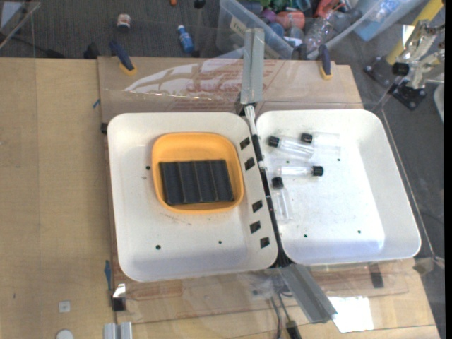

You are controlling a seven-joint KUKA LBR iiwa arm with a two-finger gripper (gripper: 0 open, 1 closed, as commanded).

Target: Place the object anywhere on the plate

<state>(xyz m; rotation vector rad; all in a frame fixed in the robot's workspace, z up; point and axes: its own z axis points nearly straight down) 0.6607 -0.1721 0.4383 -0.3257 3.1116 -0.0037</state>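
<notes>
Standing here, I judge the thing to be moved is one of the clear vials (pixel 295 169) with black caps. They lie in the right bin (pixel 367 210), well to the right of the orange plate (pixel 198 144), across the divider between the bins. How the pincer stands I cannot tell.

The plate sits in the left bin (pixel 134 246), and a black ridged slab (pixel 196 182) already covers most of its floor. If that slab is the object meant, it is already on the plate. If a vial is meant, that is the first risk. Only a narrow orange margin is bare, so a round vial set on the ridges could roll or tip over the rim.

The vials are also transparent and slim, and they lie near one another, so a closing grip could slide off one or knock its neighbour.

The vial nearest the plate (pixel 283 203) lies just beside the bin's wall. Its cap points away from me and its long axis runs toward me, so there is little room on its plate side.

The other three lie crosswise:
- Upper vial (pixel 291 145): cap toward the plate.
- Its neighbour (pixel 326 141): cap also toward the plate.
- The first-named vial: cap away from the plate.

The slab's long axis runs crosswise too.
</notes>
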